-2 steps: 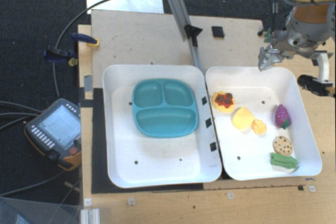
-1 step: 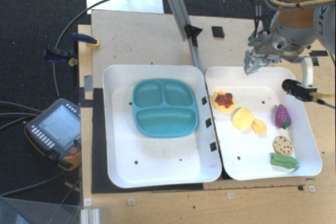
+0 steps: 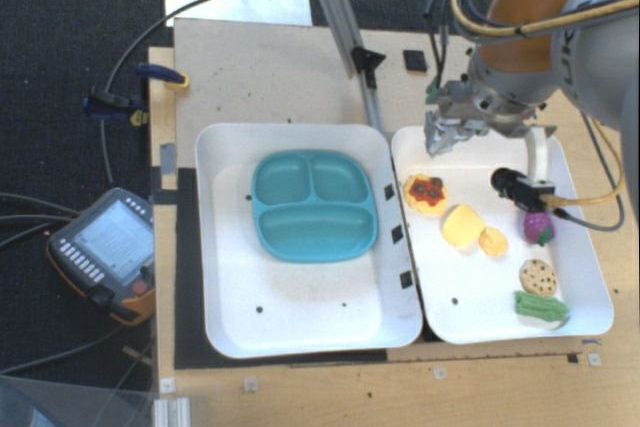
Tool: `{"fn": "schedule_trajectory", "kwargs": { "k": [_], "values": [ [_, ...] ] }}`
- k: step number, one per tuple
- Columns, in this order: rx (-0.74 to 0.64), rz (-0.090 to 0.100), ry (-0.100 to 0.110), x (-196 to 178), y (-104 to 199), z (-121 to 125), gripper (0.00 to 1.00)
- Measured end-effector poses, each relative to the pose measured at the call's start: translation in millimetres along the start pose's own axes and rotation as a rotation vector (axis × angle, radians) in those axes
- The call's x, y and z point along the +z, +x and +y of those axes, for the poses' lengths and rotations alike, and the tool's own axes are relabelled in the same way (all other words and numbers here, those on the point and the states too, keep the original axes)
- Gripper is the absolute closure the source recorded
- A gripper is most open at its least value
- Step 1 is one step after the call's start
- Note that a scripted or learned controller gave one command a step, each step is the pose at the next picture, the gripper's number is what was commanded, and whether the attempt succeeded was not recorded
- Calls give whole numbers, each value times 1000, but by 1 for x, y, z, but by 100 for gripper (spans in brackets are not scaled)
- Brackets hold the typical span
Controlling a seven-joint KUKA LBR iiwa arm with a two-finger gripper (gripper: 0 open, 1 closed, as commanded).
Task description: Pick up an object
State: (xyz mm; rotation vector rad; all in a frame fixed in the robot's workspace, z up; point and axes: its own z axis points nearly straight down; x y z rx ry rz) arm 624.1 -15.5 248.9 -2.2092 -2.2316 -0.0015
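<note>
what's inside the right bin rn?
Right bin holds a pizza toy, two yellow pieces, a purple toy, a cookie and a green piece. The end effector and arm cover its far end.

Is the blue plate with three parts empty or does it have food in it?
Empty. The blue plate shows bare teal in all three sections.

No readable text, labels or numbers anywhere, handheld pendant screen too blurred to make out

Single fixed overhead view, slanted, over both bins
</note>
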Motion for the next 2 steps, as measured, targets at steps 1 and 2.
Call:
{"fn": "schedule_trajectory", "kwargs": {
  "k": [1,2],
  "values": [
    [1,0,0,15,51,-7,100],
    [1,0,1,29,102,-23,100]
  ]
}}
